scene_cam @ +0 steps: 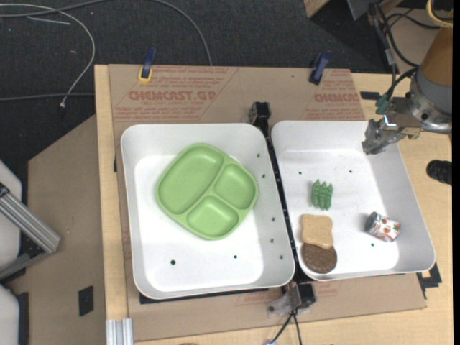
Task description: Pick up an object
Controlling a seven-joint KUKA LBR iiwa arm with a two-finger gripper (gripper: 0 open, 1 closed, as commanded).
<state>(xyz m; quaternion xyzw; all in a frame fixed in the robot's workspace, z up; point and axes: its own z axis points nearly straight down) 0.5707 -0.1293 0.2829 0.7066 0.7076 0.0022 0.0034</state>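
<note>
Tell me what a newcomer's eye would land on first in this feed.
The green divided plate stands out at once, lying by itself in the left bin. Next come the small things in the right bin: a green toy, a slice of toast overlapping a brown round piece, and a small can on its side. The gripper hovers over that bin's far right corner.

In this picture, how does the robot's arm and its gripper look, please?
The arm is a rounded grey body with an orange-tan band above the wrist. The gripper is a small grey metal piece with a light spot on it. Dark cables run beside the arm.
</note>
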